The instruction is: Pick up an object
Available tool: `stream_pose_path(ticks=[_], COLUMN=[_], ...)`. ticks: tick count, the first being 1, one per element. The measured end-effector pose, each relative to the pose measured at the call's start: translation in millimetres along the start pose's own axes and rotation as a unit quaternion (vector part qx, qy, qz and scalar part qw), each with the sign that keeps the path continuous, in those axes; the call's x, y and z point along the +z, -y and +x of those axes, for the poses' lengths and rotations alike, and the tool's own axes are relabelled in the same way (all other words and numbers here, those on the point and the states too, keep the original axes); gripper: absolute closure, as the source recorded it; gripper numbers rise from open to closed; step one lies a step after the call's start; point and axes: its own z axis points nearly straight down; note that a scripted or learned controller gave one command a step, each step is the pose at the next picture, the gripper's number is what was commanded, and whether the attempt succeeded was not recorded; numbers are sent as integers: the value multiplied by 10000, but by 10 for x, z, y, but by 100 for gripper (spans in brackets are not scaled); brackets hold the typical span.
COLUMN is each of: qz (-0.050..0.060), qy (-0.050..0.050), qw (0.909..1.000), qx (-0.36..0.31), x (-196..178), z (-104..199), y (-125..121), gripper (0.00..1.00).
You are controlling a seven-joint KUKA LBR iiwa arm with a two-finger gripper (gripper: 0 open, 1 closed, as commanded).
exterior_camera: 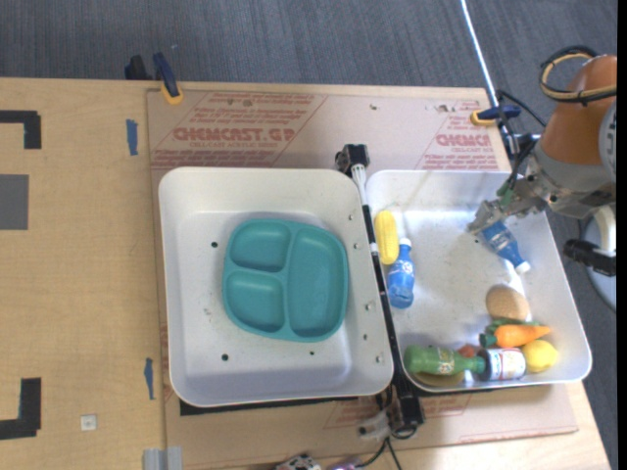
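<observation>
My gripper (493,218) hangs over the upper right part of the right bin (441,213). A small blue item with a white end (508,246) sits right at its tip, touching it or just below it. Further objects in this bin are a yellow piece (386,235) and a blue bottle (400,280) along the left wall. A tan rounded object (507,304), an orange carrot (519,335), a yellow lemon (541,356), a green bottle (436,362) and a white-labelled bottle (502,364) lie at the front.
The left bin (186,262) holds a teal divided plate (286,278). A black clamp (351,157) stands between the bins at the back. The arm's orange band (578,116) is at the right edge, and a white cable (475,37) runs behind.
</observation>
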Motion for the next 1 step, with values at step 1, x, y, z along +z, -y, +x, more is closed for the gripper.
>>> stream_pose_path(ticks=[1], qz=[5], qy=[16], qw=[9986], qx=[521], x=[-949], z=[271], y=[-37], gripper=[100])
